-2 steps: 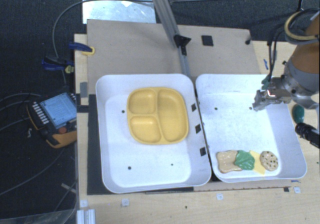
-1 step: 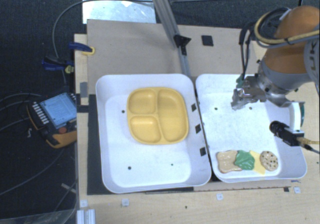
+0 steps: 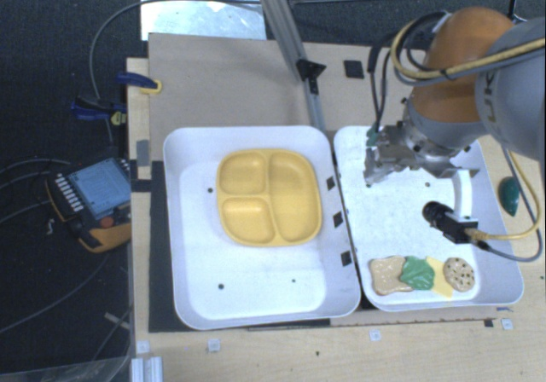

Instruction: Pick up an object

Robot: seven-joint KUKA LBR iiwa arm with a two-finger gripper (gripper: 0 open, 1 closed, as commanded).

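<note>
My gripper [image 3: 376,169] hangs over the upper left part of the right bin [image 3: 388,227], close to its left wall, with no object under it that I can see. Along that bin's front edge lies a row of small toy foods: a tan bread slice [image 3: 388,275], a green leaf [image 3: 418,272], a yellow cheese piece [image 3: 440,280] and a speckled round cookie [image 3: 460,273]. They lie well below the gripper in the view and apart from it. A teal object [image 3: 509,194] sits at the bin's right side, partly hidden by the arm.
The left bin [image 3: 192,286] holds a yellow divided plate [image 3: 269,198] in its upper middle. A black connector with a yellow cable [image 3: 448,222] hangs from the arm over the right bin. A slanted grey pole [image 3: 286,22] crosses the bench behind the bins.
</note>
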